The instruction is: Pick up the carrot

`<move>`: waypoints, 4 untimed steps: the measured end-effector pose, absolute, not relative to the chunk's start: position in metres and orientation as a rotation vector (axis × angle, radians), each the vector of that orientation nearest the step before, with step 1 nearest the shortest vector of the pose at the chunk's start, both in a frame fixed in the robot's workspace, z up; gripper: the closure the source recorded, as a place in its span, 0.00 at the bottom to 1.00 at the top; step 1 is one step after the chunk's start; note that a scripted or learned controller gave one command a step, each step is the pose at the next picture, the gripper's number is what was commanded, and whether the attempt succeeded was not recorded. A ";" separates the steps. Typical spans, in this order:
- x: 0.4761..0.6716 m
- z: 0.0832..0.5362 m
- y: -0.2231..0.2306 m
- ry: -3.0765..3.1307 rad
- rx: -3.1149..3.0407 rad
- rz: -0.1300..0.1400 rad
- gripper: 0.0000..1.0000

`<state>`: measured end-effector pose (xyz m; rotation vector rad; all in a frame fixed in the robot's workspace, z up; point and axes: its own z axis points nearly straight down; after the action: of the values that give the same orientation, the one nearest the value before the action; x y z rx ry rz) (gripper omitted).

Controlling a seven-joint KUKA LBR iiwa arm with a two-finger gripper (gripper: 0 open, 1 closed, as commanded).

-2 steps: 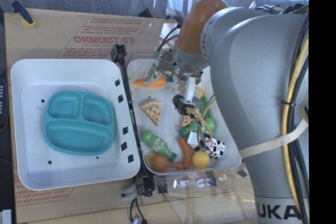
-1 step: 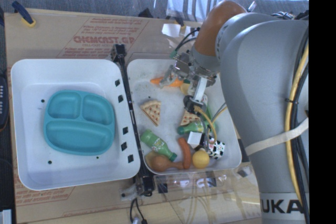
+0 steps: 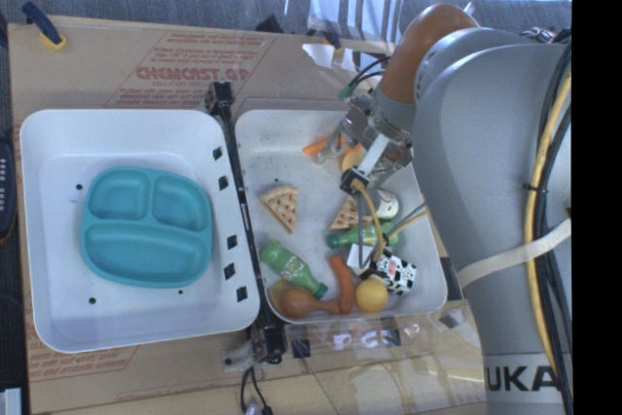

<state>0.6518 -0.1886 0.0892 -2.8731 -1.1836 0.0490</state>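
My grey two-finger tool (image 3: 342, 143) low in the right white bin (image 3: 255, 199), upper centre of frame, its state I cannot tell, small orange carrot (image 3: 316, 149) just left of it, beside a waffle wedge (image 3: 281, 207).

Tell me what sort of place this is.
Probably a robotics lab test bench: two white bins side by side on cardboard, toy food such as a waffle and a green bottle, and a grey arm reaching in.
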 end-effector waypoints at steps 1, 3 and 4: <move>0.648 0.090 -0.202 -1.396 -2.795 0.023 0.00; 0.652 0.101 -0.199 -1.427 -2.782 0.026 1.00; 0.650 0.101 -0.200 -1.428 -2.776 0.042 0.00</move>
<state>0.6500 -0.1997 0.1005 -2.7763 -1.4285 0.0421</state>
